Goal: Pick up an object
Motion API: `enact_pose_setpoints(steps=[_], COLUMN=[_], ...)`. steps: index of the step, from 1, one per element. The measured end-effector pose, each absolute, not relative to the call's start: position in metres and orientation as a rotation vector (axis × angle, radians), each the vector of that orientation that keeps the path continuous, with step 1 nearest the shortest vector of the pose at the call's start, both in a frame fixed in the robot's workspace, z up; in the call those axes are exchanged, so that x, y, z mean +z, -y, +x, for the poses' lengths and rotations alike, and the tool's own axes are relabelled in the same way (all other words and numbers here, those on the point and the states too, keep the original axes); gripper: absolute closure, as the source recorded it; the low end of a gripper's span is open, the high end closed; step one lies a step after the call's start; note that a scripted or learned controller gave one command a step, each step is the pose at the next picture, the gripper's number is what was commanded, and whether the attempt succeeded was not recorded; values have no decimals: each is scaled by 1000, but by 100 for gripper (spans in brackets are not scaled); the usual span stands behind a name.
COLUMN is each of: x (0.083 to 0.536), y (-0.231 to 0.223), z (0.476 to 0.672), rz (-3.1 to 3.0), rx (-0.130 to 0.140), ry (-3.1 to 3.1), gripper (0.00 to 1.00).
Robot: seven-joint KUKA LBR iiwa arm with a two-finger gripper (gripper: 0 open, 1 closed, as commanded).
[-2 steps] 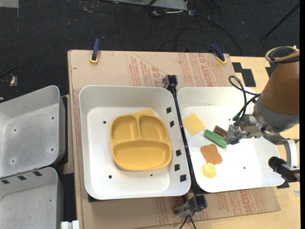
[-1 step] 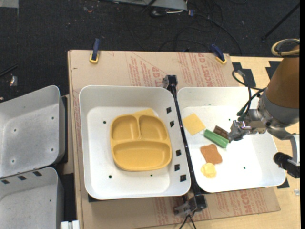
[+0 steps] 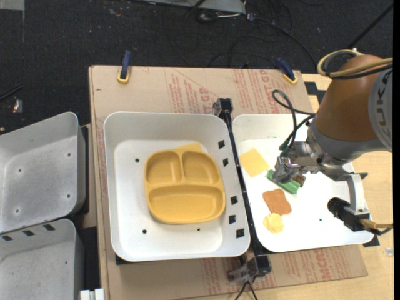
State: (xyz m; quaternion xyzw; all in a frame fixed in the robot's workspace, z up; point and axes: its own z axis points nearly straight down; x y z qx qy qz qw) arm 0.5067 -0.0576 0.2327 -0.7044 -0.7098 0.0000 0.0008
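The end effector [image 3: 289, 172] is hanging low over the right bin [image 3: 331, 239], right at a green piece [image 3: 282, 182] that is lying near the bin's middle, so by my reading the arm is working at the reach-and-grasp step of picking up an object. Whether it is gripping anything I cannot tell, since the metal parts are crowding over the green piece and hiding the contact. Other candidates are lying in the same bin: a yellow slice [image 3: 254, 162] up and to the left, a brown slab [image 3: 276, 201] just below the green piece, and a small yellow lump [image 3: 274, 222] touching the slab's lower edge. The left bin [image 3: 125, 136] is carrying a yellow divided tray [image 3: 185, 187], well apart from the action. The next move is probably calling for a firm close on the green piece and a straight lift, keeping clear of the brown slab close by, then checking that something is actually coming up.
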Motion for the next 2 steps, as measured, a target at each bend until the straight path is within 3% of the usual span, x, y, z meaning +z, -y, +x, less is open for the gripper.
enact_pose_setpoints(steps=[2], x=[246], y=[-55], z=[520], rz=[-2212], rx=[-3], ry=[2231], gripper=[100])
